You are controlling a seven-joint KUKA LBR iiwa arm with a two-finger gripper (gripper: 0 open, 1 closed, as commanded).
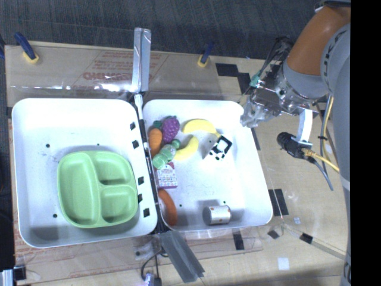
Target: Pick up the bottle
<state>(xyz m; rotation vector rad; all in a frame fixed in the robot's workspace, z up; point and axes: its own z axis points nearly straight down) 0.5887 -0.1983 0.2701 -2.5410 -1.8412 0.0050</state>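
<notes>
Two white bins sit side by side on the tabletop (pixel 286 177). The left bin (pixel 36 124) holds a green tray (pixel 98 189) with three compartments, lying flat a little below the bin's middle.

The right bin (pixel 253 183) holds the clutter. Along its left wall, from the top down, lie purple grapes (pixel 171 126), a carrot (pixel 155 139), and the bottle (pixel 164 154), a small green one lying on its side and tilted, its upper end toward the grapes. The bottle touches the carrot on one side and the banana (pixel 189 148) on the other. Just below the bottle lies a small carton (pixel 167 176) with a pink and white print. Below that, against the bin's lower left corner, lies an orange oblong thing (pixel 167 207); what it is I cannot tell. A lemon (pixel 198 126) sits above the banana, near the bin's upper middle. Just right of the banana is a small black-and-white object (pixel 219 148). Near the bin's lower edge a silver can (pixel 217 214) lies on its side, well apart from the rest.

The arm (pixel 312 46) reaches in from the right, its orange band high at the upper right. The hand (pixel 251 117) hangs over the right bin's upper right corner, well apart from the bottle, with the lemon and the black-and-white object lying between them. Whether its fingers are spread or pressed together cannot be told. Nothing is seen in its grip.

A metal strip (pixel 141 58) stands upright at the joint between the two bins, at their upper edge.
</notes>
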